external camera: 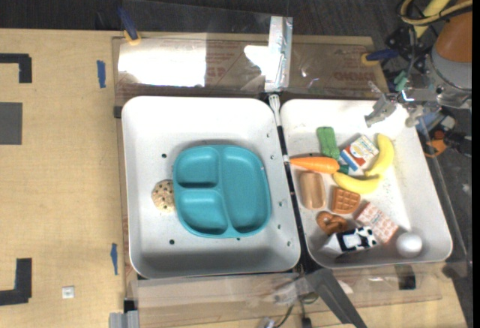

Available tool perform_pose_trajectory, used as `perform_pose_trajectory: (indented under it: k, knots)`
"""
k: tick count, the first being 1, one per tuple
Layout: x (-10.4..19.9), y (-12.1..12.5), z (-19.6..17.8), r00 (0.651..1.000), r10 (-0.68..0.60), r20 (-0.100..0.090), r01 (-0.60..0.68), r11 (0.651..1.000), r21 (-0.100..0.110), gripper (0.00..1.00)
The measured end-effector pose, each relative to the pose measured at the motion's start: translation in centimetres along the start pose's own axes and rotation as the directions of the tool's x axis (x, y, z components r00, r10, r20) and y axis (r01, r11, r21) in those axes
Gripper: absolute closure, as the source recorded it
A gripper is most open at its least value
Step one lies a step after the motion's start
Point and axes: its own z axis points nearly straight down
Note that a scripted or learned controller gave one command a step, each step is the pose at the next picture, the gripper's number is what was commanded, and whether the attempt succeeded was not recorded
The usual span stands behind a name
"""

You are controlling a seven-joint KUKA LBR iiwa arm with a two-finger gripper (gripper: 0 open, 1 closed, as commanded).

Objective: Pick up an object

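Note:
The right bin (431,191) holds a pile of toy food: a yellow banana (373,170), an orange carrot (315,164), a green piece (327,140), a small carton (361,151), a tan sausage-like piece (311,189), a waffle (345,200) and a black-and-white toy (356,240). My gripper (394,112) hangs over the bin's far right corner, above and behind the banana. It is open, with nothing between its fingers (376,113).
In the left bin (142,131) lies a teal divided plate (223,189), and a cookie (163,195) sits at its left. A pink wafer (379,222) and a silver ball (409,245) lie near the right bin's front. Clear plastic sheeting (225,56) stands behind the bins.

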Motion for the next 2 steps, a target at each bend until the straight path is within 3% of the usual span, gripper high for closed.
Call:
perform_pose_trajectory:
  k: [1,2]
  knots:
    - [4.2,-5.5,10.6,0.998,0.060,0.001,-0.060,0.998,-0.006,0.00]
    - [1.9,-1.1,10.7,0.994,0.108,-0.005,-0.108,0.994,-0.002,0.00]
